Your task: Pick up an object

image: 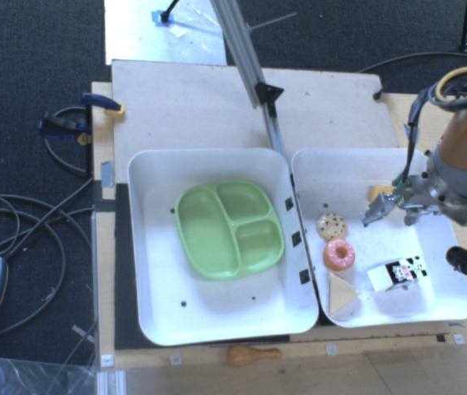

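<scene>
The right bin (431,167) holds a chocolate-chip cookie (331,225), a pink-iced donut (339,255), a tan sandwich wedge (341,293) and a small white carton with black patches (398,273). A small yellow piece (379,192) lies near the bin's middle. My gripper (379,208) hangs over the right bin, just below the yellow piece and to the right of the cookie. Nothing is visibly held in it.
The left bin (155,303) carries a green divided plate (230,228). A grey pole (241,44) slants down to the wall between the bins. A tan wooden item (252,354) lies on the bench in front of the bins. Cables lie on the floor at left.
</scene>
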You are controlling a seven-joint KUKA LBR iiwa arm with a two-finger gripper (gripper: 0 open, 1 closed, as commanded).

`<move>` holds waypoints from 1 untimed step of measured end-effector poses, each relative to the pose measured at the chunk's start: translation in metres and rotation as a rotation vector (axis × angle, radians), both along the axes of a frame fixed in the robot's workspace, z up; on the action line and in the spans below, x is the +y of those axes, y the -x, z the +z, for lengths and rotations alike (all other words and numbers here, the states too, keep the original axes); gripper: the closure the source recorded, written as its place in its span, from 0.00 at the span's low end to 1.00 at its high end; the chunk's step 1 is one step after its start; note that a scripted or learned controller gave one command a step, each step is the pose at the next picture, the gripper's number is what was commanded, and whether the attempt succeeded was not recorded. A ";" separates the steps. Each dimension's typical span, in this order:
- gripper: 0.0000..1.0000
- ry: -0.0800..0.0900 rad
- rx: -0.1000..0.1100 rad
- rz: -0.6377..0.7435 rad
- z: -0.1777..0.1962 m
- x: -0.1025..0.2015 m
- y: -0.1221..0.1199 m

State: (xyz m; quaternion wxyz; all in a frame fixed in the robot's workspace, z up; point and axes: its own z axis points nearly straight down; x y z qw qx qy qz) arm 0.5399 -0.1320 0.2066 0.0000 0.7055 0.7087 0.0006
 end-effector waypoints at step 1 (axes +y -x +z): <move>0.00 0.000 -0.001 -0.002 0.000 0.000 0.000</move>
